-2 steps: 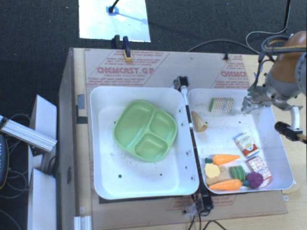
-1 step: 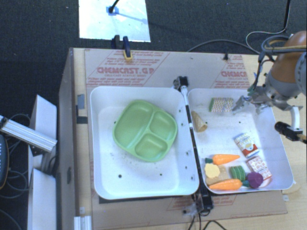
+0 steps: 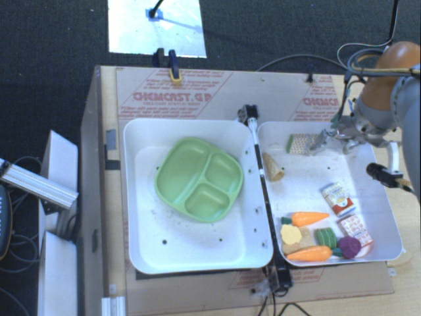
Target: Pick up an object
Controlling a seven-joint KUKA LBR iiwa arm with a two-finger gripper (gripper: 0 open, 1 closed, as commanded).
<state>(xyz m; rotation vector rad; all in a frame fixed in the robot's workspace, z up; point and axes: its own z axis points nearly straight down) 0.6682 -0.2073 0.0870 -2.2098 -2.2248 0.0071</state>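
Small flat speckled packet lies at the right white bin's far edge, just beside the gripper. Probably light, thin, slippery; pinch across its short edges. Finger state: cannot tell.

Bench: brown printed board top. Bears left white bin and right white bin, touching side by side, both below the yellow clamp.
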